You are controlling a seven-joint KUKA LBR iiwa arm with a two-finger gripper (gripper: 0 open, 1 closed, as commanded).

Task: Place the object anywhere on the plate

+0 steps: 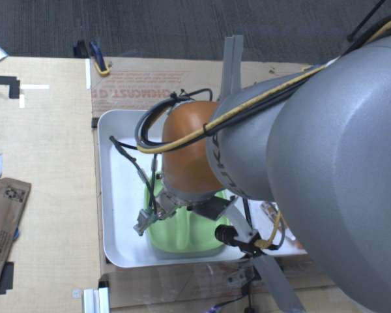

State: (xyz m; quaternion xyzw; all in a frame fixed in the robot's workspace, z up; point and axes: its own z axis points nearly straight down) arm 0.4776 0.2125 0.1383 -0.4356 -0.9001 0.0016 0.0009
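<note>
From above, my arm fills the right half of the frame, a broad grey mass sweeping in from the right edge toward the centre. Its orange band sits just left of centre, over the white bin, with black cables looping across the top of it and a yellow cable running along my grey casing toward the upper right.

Below the orange band my hand reaches down to the lower middle of the frame. I see a grey metal part of it at the left edge of the green plate, low over the bin floor. Whether it is released or clenched I cannot tell; my own wrist hides most of it, and I cannot make out anything gripped in it.

The green plate lies inside the white bin, near the bin's lower rim, partly under my wrist. The object that belongs on it I cannot pick out; the bin is largely hidden beneath my arm.

The bin rests on the counter, pale wood across the left of the frame. A brown paper bag lies at the lower left edge. A sheet of cardboard with red print sits just above the bin's upper rim, and a dark carpeted floor runs across the top of the frame.
</note>
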